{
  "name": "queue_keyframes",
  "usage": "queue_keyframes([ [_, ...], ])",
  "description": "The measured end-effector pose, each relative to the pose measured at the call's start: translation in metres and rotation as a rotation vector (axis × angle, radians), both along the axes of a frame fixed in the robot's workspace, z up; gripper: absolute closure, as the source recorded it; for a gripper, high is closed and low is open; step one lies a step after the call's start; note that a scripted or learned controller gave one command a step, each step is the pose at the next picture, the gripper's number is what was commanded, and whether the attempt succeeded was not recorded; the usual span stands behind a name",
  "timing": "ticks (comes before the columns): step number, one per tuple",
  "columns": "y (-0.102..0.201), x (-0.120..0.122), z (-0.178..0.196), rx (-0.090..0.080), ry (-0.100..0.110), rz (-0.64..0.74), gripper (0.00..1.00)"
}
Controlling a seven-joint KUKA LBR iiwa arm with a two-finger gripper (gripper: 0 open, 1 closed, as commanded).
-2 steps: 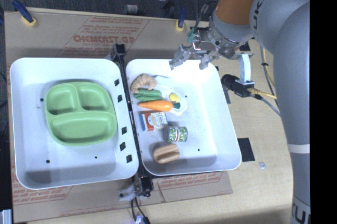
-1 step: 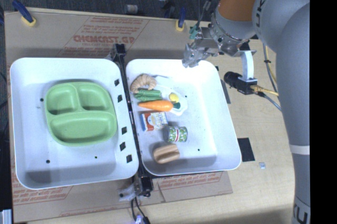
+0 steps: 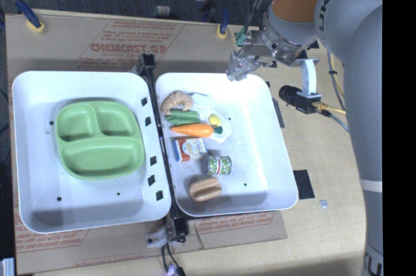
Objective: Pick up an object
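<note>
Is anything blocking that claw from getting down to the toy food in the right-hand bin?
Nothing visible. The claw hangs over the right bin's far rim, and the carrot, can and hot dog lie uncovered below it.

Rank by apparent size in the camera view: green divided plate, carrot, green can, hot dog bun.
1. green divided plate, by far the largest.
2. carrot, long and thin.
3. hot dog bun and green can look too close in size to rank; the bun may be slightly bigger.

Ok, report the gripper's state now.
Gripper: above the right bin's far rim, nothing visibly held; open or shut cannot be told.
</note>
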State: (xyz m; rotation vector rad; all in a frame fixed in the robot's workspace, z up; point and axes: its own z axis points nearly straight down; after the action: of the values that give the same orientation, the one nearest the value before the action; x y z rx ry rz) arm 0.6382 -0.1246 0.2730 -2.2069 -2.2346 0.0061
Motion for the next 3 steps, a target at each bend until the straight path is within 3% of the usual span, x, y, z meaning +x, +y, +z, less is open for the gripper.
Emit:
queue_keyframes([
  [1,0.0,0.0,0.0,0.0,0.0,0.0,0.0],
  [2,0.0,0.0,0.01,0.0,-0.001,0.003,1.0],
  [3,-0.056,-0.032,-0.075,0.001,0.002,-0.007,1.0],
])
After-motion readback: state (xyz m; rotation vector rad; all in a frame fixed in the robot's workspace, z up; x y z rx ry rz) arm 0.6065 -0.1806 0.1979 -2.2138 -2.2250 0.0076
